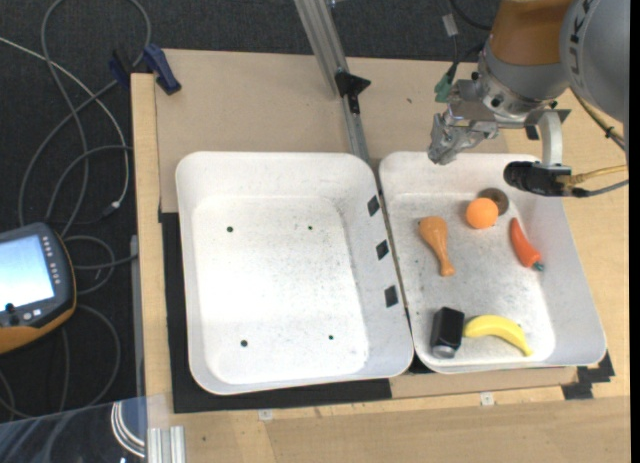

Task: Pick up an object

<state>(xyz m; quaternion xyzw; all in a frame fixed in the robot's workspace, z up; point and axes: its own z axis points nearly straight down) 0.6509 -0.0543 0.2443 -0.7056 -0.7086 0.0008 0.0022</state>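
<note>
Hung over the right bin's [560,336] far rim: gripper [442,154], finger state impossible to tell. Lay inside, largest down: drumstick [436,242], banana [497,333], chili [523,244], black block [446,330], orange ball [482,213].

A grey arm [600,31] with rounded casings is seen, ringed by a broad orange band [535,16] above the wrist. Dark lettering is printed on the grey shell. A silver metal flange sits below the band, thin black cables are run along it, and a small metallic gripper [445,146] is mounted underneath
</note>
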